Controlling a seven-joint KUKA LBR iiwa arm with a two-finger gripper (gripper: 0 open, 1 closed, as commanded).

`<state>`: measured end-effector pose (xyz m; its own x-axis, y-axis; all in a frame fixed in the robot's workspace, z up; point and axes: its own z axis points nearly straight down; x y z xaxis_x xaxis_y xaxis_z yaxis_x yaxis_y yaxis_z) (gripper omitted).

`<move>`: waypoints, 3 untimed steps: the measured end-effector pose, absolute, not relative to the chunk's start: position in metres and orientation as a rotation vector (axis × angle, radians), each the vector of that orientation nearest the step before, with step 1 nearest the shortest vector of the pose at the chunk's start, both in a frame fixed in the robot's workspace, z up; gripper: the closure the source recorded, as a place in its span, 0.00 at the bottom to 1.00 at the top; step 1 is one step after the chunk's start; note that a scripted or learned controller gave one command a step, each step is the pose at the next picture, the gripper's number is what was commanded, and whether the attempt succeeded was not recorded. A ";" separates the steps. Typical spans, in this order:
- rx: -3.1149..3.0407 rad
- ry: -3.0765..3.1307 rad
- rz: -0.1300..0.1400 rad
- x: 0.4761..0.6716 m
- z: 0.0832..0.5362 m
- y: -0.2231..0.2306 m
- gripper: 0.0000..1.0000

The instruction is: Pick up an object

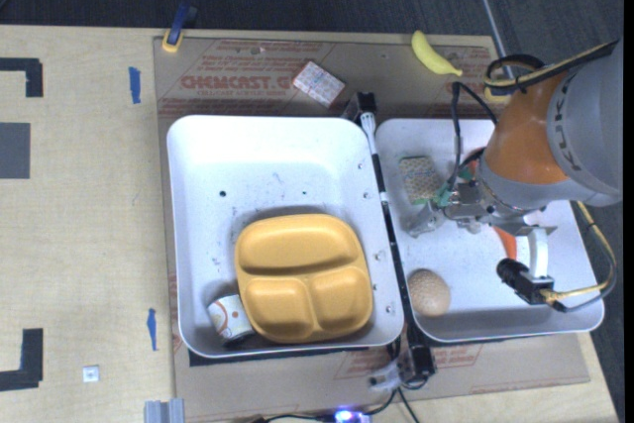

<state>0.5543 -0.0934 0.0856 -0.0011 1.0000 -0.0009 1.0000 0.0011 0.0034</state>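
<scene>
Arm (555, 139) reached into the right bin (584, 312), finger spread impossible to tell, tan ball (428, 291) at seven o'clock of it, yellow tray (302, 274) lay in the left bin (198, 163).

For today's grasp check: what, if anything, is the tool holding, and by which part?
It cannot be told: the tool is low in the right bin, its tip unclear.

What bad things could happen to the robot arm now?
The end effector sits low in the right bin, close to the divider between the bins, so it might bump that wall. The sponge beside it could get shoved away. The round ball might roll if nudged.
</scene>
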 end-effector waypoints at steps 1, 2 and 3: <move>2.219 2.221 0.002 0.581 0.085 -0.098 0.00; 2.222 2.220 0.001 0.516 0.086 -0.100 0.00; 2.219 2.220 0.002 0.527 0.085 -0.093 0.00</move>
<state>0.5266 -0.0927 0.0854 -0.0002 1.0000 -0.0012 1.0000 0.0002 0.0028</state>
